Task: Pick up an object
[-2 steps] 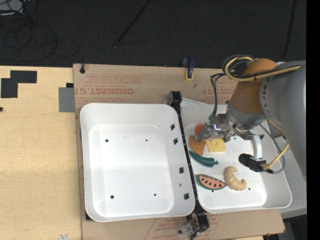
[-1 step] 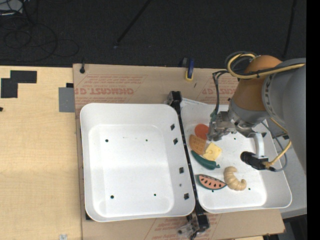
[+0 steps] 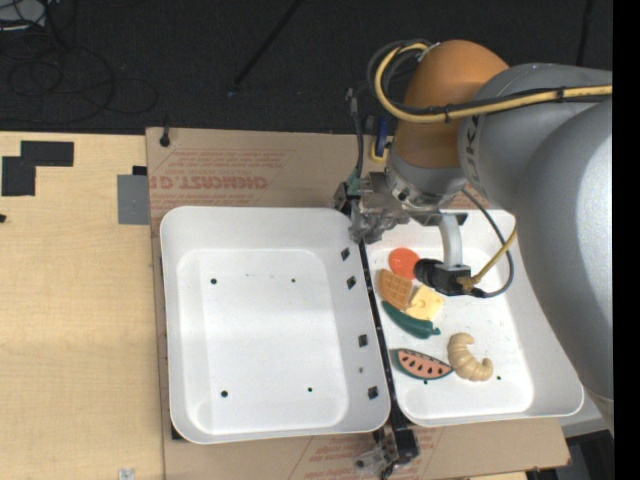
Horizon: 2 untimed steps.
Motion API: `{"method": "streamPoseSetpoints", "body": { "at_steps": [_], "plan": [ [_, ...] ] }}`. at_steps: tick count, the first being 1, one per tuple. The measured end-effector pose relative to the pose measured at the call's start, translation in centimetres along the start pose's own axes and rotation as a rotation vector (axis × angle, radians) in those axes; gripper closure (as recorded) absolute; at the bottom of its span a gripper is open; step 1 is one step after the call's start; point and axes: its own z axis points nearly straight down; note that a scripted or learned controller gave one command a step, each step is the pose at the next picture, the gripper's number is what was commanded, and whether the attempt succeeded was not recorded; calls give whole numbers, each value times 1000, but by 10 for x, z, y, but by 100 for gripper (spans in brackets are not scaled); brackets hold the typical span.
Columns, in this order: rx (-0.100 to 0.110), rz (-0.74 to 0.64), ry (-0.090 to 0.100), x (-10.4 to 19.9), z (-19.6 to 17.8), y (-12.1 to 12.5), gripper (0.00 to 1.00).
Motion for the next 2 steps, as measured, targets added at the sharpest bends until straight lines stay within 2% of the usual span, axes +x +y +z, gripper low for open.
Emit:
{"method": "streamPoseSetpoints", "body": {
  "at_steps": [1, 2],
  "plan": [
    [11, 14, -4, -42, -86, -62, 100],
    [8, 7, -2, 38, -118, -82, 100]
  ]
}}
